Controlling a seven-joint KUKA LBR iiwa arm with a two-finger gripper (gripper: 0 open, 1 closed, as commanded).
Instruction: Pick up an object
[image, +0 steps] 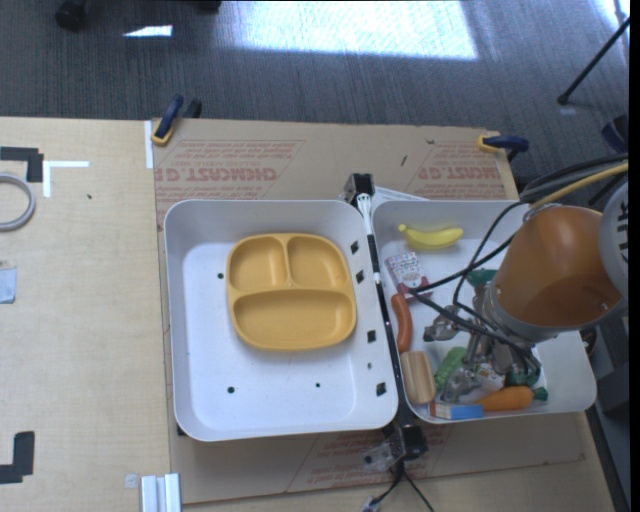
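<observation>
Holding yellow plate (292, 291): left bin (200, 380); banana (432, 236), carrot (506, 398): right bin (570, 385).

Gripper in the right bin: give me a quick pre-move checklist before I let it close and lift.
1. Gripper down inside the right bin, among the toys: ok.
2. Object seated between its fingers: cannot tell, clutter and cables hide the tips.
3. Neighbours apart from the gripper: not ok, the green piece and carrot crowd it.
4. Banana and sausage out of the lift path: ok.
5. Yellow tray flat in the left bin, ready for a drop: ok.
</observation>
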